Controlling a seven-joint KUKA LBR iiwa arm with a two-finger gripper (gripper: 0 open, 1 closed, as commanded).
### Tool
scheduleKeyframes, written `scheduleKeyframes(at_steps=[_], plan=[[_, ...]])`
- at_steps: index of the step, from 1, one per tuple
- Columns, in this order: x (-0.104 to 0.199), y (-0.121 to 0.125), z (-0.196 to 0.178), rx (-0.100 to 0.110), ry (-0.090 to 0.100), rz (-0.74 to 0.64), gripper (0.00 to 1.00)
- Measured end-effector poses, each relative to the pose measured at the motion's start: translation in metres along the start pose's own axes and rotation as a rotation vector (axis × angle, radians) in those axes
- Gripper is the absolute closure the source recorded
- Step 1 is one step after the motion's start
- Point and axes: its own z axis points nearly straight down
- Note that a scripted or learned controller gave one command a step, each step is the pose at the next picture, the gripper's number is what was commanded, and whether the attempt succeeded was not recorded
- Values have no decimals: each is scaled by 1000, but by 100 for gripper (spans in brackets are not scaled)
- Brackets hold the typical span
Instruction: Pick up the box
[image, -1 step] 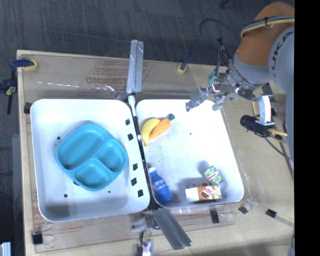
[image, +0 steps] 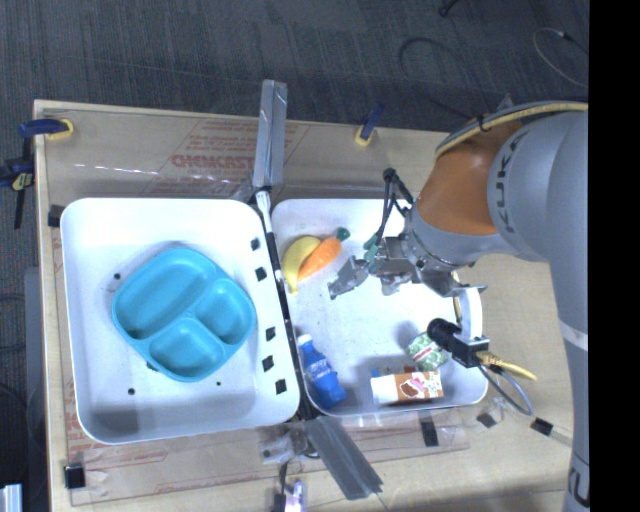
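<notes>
Nearest the camera, along the front wall of the right bin (image: 470, 395), the box (image: 407, 387) lies flat on its side, an orange and white carton with a picture on its face. Just left of it a blue bottle (image: 321, 372) lies against the front left corner of the same bin, its white cap pointing toward the back. Just behind the box, touching or nearly touching its upper right corner, sits a small green and red packet (image: 427, 351). In the left bin (image: 150, 420) a blue divided tray (image: 183, 311) with three compartments rests on the floor, a little left of centre. Farther back in the right bin, the jaws (image: 363, 271) hang above the bare white floor, well apart from the box and with nothing between them; whether they stand apart or together cannot be told from this angle. Just to their left, near the bin's back left corner, an orange carrot (image: 319, 256) lies across a yellow banana (image: 297, 257). The grey arm (image: 530, 190) with its orange band (image: 462, 185) reaches in from the right, over the bin's far right side. Both bins sit on the pale surface (image: 150, 150).
</notes>
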Motion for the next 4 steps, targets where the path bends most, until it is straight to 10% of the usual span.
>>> scheduleKeyframes(at_steps=[1, 2, 3, 4], plan=[[16, 28, 95, -2, 0, -88, 0], [-30, 97, 95, 4, 1, 16, 0], [33, 59, 94, -4, -3, 187, 0], [11, -3, 95, 0, 1, 211, 0]])
